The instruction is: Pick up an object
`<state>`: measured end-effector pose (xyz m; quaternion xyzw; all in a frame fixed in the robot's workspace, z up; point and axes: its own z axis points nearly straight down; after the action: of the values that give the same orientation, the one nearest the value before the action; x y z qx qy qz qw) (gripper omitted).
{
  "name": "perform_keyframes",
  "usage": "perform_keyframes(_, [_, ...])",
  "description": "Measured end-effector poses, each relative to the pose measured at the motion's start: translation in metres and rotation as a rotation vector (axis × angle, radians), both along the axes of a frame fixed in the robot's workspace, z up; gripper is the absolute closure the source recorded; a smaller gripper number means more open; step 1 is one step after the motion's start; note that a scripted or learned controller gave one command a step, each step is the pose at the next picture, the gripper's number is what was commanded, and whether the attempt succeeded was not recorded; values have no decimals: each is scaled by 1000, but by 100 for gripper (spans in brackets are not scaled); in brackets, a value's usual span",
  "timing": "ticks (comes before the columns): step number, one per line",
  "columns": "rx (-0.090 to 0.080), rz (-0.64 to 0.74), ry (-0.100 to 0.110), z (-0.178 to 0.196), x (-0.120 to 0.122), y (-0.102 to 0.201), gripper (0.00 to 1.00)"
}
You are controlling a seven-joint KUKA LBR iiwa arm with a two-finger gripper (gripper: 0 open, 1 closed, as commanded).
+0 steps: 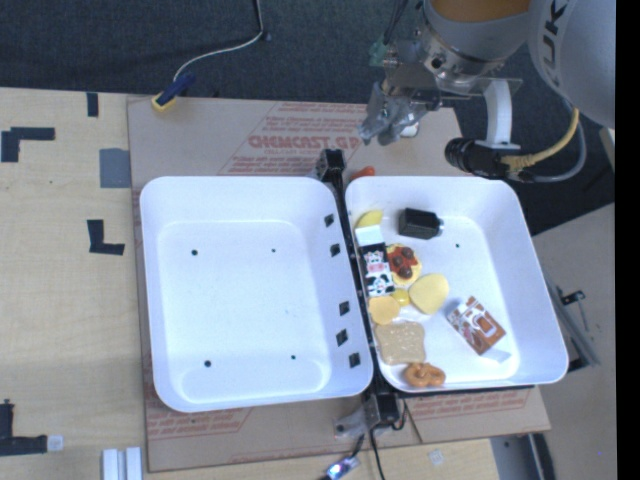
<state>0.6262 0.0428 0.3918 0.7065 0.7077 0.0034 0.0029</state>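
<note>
From the overhead camera, the arm [500, 8] is seen reaching in at the upper right, its orange band just above the wrist, and the gripper [388, 128] is held over the brown board [290, 143] just beyond the far rim of the bins, well above the objects. The fingers are blurred against the board, so whether they are spread or pressed together cannot be told, and nothing is seen between them. Two white bins are laid side by side on the board: the left bin [240, 298] and the right bin [500, 218], joined along a black hinge strip. All the objects on offer are gathered in the right bin, mostly along its left side. A black block [419, 223] is lying near the far end, apart from the rest. A yellow piece [369, 219] is set just beside the hinge, with a black-and-white box [375, 268] below it and a red cluster [403, 261] touching that box on its right. A pale yellow disc [429, 293] is placed near the middle, a slice of bread [400, 342] is lying nearer the front, and a pretzel [424, 374] is resting by the front rim. A brown-and-white packet [474, 326] is lying tilted toward the right. A yellow-and-blue cable end [172, 92] is seen at the board's far left corner.
</note>
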Motion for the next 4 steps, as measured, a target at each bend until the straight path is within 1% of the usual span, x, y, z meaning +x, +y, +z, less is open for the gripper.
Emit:
perform_keyframes(1, [-1,1,10,3,0,1,100])
perform_keyframes(2, [-1,3,12,12,0,1,100])
perform_keyframes(3, [0,1,-4,127,10,4,100])
perform_keyframes(4, [-3,-3,27,-101,27,-24,100])
